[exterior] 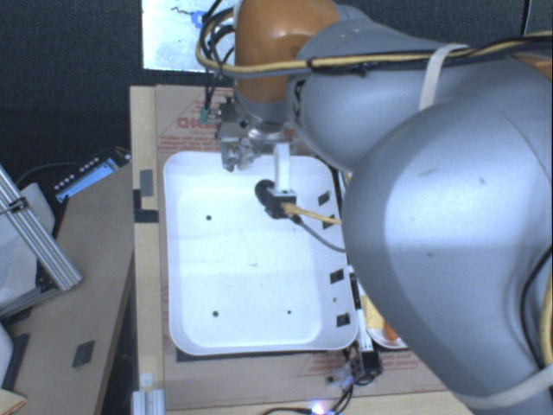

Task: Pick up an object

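Dark blue-black fabric backdrop (69, 50) behind worktop, upper left. Pale, worn rectangular panel (177, 20) set against it, blue marks near right side. Tan cardboard sheet (143, 258) covers worktop, red printing along far edge and near edge. Black tape squares stuck on cardboard at left side. Lower beige surface (82, 292) at left, small dark square patch on it. Aluminium extrusion bar (39, 240) lies diagonally at far left. Black device with blue strip (86, 175) near cardboard's left edge. Light even, soft.
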Available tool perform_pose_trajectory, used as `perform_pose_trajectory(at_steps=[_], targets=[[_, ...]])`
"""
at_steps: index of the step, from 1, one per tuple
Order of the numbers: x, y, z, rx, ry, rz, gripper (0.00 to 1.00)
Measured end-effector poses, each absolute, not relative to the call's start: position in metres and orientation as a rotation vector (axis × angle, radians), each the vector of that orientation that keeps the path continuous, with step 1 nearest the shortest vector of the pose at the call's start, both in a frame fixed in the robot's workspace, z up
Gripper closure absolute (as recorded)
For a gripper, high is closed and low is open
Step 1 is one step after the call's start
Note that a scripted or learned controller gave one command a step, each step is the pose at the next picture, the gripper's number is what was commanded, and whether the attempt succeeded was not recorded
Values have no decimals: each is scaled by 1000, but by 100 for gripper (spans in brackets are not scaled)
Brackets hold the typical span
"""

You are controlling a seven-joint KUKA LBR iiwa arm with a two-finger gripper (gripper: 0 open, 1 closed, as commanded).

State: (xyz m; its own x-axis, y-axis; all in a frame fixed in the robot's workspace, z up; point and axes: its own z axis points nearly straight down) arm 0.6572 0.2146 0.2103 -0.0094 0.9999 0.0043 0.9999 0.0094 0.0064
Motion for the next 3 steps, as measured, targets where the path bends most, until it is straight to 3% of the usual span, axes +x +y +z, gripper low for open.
perform_pose_trajectory(at_steps=[1, 2, 3], targets=[[641, 235, 78, 2216, 2228, -2, 100], [596, 235, 173, 2218, 2224, 9, 100], [645, 234, 133, 2216, 2225, 5, 100]])
